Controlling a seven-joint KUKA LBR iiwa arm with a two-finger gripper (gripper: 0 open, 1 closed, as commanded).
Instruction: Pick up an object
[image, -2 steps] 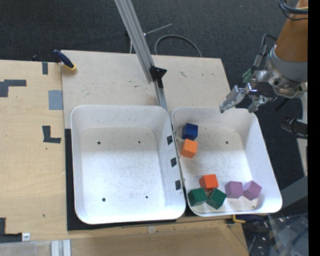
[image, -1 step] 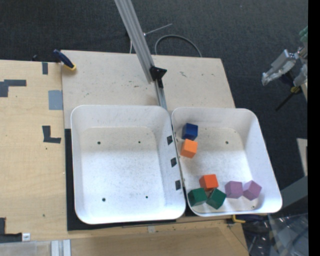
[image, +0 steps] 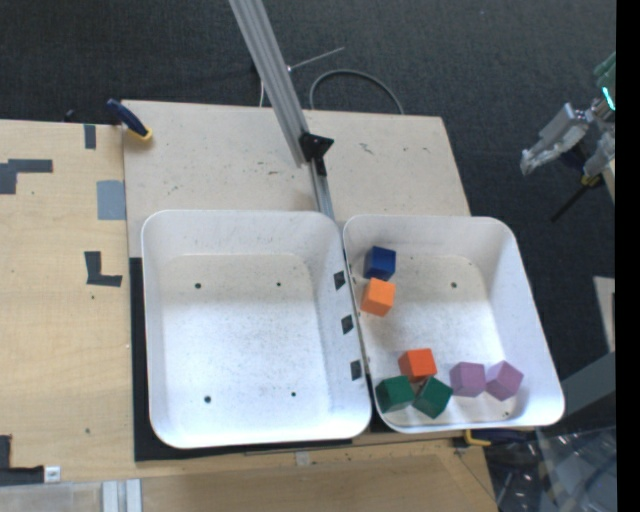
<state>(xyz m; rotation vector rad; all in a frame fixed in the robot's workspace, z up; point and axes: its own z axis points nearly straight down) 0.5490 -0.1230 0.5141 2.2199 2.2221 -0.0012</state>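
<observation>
The right bin (image: 505, 255) holds several small cubes. A blue cube (image: 379, 262) and an orange cube (image: 378, 296) lie near its left wall. At the front sit a red-orange cube (image: 418, 362), two green cubes (image: 396, 392) (image: 433, 397) and two purple cubes (image: 467, 378) (image: 504, 380). My gripper (image: 540, 150) hangs outside the bins, above the dark floor past the right bin's far right corner. It is well away from every cube and nothing shows in it.
The left bin (image: 160, 300) stands beside the right one. A slanted metal rail (image: 275, 80) runs down to the seam between the bins. A cable loop (image: 352, 85) and a blue and yellow clamp (image: 130, 118) lie at the bench's far side.
</observation>
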